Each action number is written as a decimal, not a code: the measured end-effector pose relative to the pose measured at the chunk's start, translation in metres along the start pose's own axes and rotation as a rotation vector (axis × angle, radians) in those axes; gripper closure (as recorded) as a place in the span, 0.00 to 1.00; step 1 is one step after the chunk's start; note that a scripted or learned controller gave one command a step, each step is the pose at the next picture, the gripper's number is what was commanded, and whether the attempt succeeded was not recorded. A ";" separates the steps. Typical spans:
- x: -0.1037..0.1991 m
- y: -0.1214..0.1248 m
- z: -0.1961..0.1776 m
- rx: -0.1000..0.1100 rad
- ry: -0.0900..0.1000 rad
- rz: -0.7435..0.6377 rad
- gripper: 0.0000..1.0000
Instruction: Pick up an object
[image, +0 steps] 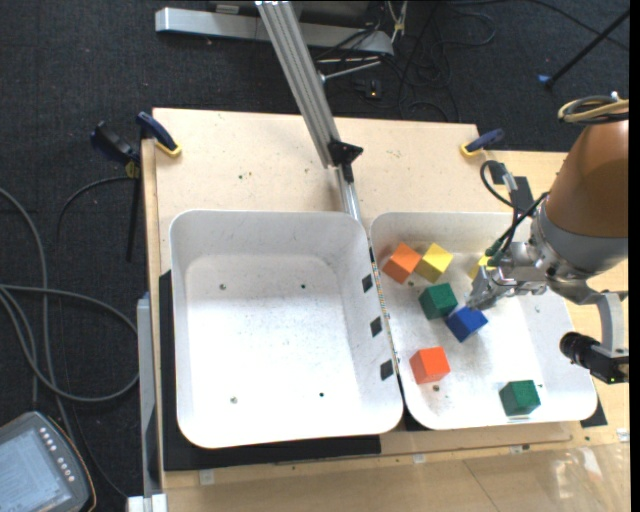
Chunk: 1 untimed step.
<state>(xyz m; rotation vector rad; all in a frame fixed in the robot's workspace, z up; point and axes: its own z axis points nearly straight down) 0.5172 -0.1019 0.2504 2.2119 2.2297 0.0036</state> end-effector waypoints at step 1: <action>0.045 0.013 0.011 0.003 0.000 0.000 1.00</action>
